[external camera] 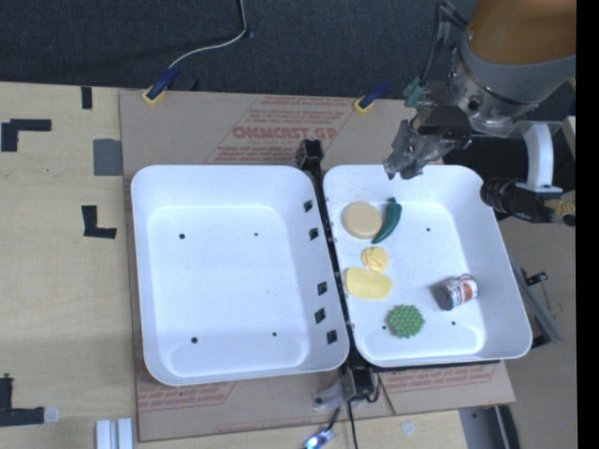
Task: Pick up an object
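The grey arm with an orange band enters at the upper right of the frame. Its two-finger gripper (404,168) hangs above the upper left rim of the right-hand shallow white bin (487,340). The fingers (398,165) appear drawn close together with nothing between them.

Contents of the right-hand bin:
- A round tan disc (360,220) lies in the upper left part of the bin.
- A dark green curved pepper-shaped piece (388,220) lies against the disc's right edge, just below the gripper.
- A small yellow lump (375,259) sits below the disc.
- A larger yellow wedge (368,284) lies just below the lump.
- A round green knobbly piece (405,321) sits lower in the bin.
- A small red and silver can (456,292) lies on its side toward the right.

The left-hand shallow white bin (150,344) adjoins it on the brown cardboard-covered counter (271,129).
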Robot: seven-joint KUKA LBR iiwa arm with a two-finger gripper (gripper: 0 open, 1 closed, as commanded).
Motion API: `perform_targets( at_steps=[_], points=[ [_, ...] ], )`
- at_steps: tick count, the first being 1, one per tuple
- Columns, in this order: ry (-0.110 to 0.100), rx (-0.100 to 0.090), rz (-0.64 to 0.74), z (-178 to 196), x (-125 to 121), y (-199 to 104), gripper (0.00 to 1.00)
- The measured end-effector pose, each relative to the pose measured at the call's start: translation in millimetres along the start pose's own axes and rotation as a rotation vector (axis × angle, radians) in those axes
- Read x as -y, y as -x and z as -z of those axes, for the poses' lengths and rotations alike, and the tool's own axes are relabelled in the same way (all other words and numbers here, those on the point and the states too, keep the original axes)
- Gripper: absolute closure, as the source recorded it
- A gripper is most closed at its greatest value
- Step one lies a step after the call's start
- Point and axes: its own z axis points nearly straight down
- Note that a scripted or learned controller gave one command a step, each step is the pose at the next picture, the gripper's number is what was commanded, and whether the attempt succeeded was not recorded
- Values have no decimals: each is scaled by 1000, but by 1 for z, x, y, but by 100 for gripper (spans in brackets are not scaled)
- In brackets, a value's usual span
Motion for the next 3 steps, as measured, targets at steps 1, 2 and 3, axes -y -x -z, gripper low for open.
perform_targets(
  at_steps=[1, 2, 3],
  points=[
    [13, 1, 1, 17, -1, 1, 100],
    [26, 0, -1, 124, 19, 2, 100],
    [14, 1, -3, 117, 18, 2, 0]
  ],
)
